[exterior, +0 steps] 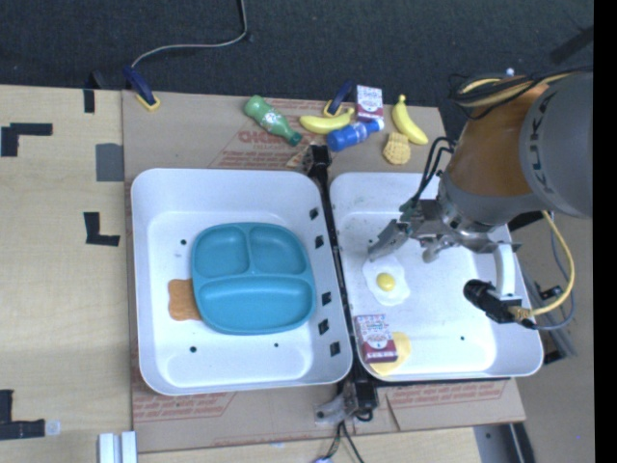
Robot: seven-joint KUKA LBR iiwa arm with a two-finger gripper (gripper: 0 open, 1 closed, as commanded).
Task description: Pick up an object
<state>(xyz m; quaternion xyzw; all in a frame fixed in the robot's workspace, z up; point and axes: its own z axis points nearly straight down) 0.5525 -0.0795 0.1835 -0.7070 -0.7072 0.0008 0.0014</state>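
Camera view: we see the grey arm with its orange band enter from three o'clock and hang over the right-hand shallow white bin point(501, 355). Its two-finger gripper point(410, 242) sits toward the bin's ten o'clock quarter, fingers spread apart with nothing between them. Just beside it, at five to six o'clock of the fingertips, lies the flat white fried-egg toy with a yellow yolk point(387, 284), which we judge the nearest candidate to pick. At the bin's seven o'clock corner lie a small red-and-white carton point(372, 330) and, under it, a yellow round piece point(390, 351). The left-hand white bin point(154, 201) holds a blue divided plastic plate point(254, 278) resting partly over a flat orange piece point(179, 299).

To do the step well, we would centre the fingers over the egg and descend until they reach the bin floor, since so flat an object offers little edge.

The wrist hides part of the right bin's floor at two o'clock; the yellow piece's identity is unclear.
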